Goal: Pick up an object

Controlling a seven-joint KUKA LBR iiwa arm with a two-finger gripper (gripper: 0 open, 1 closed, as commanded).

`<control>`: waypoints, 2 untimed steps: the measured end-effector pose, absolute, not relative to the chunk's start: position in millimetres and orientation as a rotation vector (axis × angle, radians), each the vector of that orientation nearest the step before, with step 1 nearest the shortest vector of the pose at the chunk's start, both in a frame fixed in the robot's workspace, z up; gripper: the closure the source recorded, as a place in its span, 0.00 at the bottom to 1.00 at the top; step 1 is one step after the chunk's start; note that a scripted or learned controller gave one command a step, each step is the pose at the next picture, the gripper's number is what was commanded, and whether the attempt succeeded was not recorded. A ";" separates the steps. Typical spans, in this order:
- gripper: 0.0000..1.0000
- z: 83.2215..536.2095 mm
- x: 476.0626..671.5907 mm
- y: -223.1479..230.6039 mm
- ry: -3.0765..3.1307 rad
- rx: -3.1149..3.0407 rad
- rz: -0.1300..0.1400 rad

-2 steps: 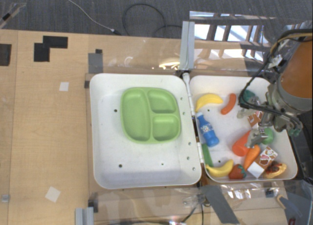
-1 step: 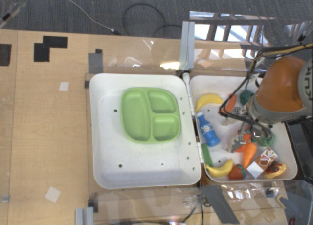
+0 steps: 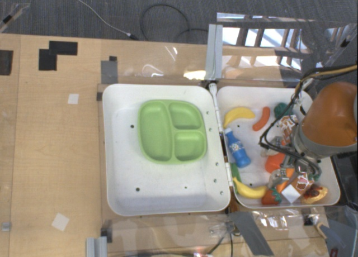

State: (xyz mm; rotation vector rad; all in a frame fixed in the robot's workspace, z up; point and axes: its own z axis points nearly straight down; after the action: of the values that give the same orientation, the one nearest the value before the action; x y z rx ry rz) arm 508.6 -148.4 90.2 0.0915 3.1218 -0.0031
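Note:
The right bin [image 3: 246,95] holds several toy items. There is a yellow banana [image 3: 239,115] and a red-orange sausage [image 3: 261,119] at the back. A blue bottle [image 3: 236,150] lies by the left wall, with a second banana [image 3: 249,189] at the front. An orange piece [image 3: 274,162], a red fruit [image 3: 271,197], a white block [image 3: 291,193] and a brown pastry [image 3: 314,194] lie near the front right. My gripper [image 3: 283,176] is low among these front-right items, just beside the orange piece. The wrist and cables hide what lies under it.
The left bin [image 3: 120,194] holds a green divided plate [image 3: 171,131]. A metal divider [image 3: 215,55] stands behind the seam between the two bins. The arm's orange band [image 3: 333,119] hangs over the right bin's right side. Bare wooden bench [image 3: 50,155] extends to the left.

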 end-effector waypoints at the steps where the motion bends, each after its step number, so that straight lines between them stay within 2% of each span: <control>1: 1.00 104.0 513.5 -147.2 3.108 0.079 -0.008; 2: 0.00 103.4 513.3 -147.0 3.109 0.078 -0.007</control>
State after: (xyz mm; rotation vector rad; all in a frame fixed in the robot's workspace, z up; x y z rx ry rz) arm 513.3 -147.0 103.4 0.0781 3.1088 -0.0071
